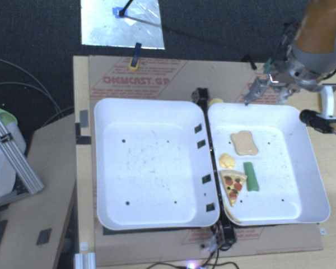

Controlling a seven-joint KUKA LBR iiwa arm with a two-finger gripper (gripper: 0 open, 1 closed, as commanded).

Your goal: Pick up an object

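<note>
Several toy food pieces lie in the right bin: a tan bread-shaped slice, a small yellow lump, a green stick and a pizza slice against the left wall. My gripper hangs over the bin's back rim, above and behind the tan slice, apart from all the pieces. Nothing shows in its grasp.
The left bin sits beside the right one, with black clips along the shared divider. A small yellow object lies just behind the bins. A black fitting juts in at the right bin's far right corner.
</note>
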